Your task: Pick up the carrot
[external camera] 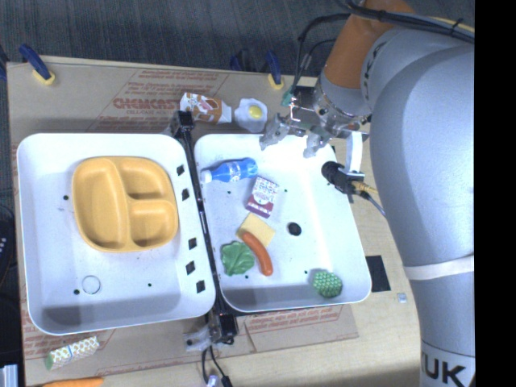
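Carrot (260,255) in rt bin (347,240); arm (427,135) marked "UK".

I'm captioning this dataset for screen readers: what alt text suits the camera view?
A grey robot arm's gripper hovers over the far edge of the right white bin, away from the orange carrot lying beside a cheese wedge and green lettuce. The left bin holds a yellow divided tray.

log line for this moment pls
claw: over right bin's far edge, nothing held | carrot: in right bin, untouched | status: not picked
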Motion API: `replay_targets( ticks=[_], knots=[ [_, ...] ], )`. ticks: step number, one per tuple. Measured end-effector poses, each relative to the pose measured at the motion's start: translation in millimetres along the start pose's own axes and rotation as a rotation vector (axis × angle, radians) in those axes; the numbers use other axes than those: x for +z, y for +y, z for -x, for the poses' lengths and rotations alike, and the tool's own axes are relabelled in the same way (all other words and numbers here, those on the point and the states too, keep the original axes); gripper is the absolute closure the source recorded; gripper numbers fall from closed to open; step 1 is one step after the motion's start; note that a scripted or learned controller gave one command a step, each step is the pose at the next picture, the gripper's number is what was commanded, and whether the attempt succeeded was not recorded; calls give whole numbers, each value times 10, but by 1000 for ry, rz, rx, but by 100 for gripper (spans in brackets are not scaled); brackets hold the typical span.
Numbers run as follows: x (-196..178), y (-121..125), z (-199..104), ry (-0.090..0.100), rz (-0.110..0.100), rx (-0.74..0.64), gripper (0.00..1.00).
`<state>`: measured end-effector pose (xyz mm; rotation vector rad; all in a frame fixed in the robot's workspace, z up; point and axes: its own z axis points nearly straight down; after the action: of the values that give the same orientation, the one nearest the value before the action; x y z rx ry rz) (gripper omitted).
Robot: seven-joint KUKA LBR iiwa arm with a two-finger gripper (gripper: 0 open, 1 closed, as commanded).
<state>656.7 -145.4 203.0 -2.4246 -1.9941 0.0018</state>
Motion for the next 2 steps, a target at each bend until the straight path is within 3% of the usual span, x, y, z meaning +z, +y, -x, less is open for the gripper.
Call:
replay_targets(
  ticks=[1, 2],
  knots=[
    [668, -1176, -276, 1, -4, -12, 0],
    [1123, -1354, -219, 0, -4, 135, 0]
  ],
)
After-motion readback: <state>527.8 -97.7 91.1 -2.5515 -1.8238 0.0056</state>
